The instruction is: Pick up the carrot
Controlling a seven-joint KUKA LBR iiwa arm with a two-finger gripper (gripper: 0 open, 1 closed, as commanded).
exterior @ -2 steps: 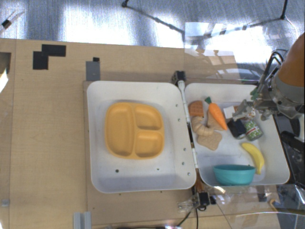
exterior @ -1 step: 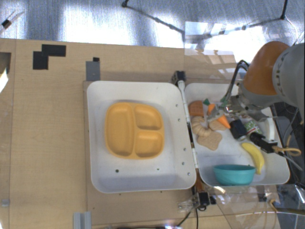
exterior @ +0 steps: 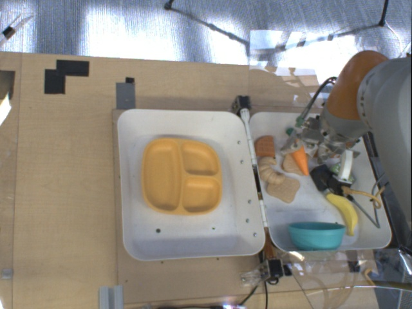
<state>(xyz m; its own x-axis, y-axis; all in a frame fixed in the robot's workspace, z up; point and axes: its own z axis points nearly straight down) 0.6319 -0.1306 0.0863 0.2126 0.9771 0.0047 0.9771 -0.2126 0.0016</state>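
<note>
a: where's the small orange tapered carrot [exterior: 298, 161]?
b: in the right-hand shallow white bin [exterior: 278, 225], upper middle. narrow end points toward the gripper. it's just beside a short brown cylinder [exterior: 264, 146], with a flat tan bread-slice piece [exterior: 287, 189] near its wide end.
a: gripper state?
b: the grey two-finger gripper [exterior: 313, 144] sits right at the carrot's far end. can't tell how wide it's open, or whether it has hold of anything. too cluttered from this angle.
a: rest of that bin?
b: curved yellow banana [exterior: 345, 213] toward the right wall, round teal bowl [exterior: 315, 235] at the near edge. the left white bin [exterior: 136, 238] holds a yellow three-compartment plate [exterior: 182, 174], well apart from the carrot.
</note>
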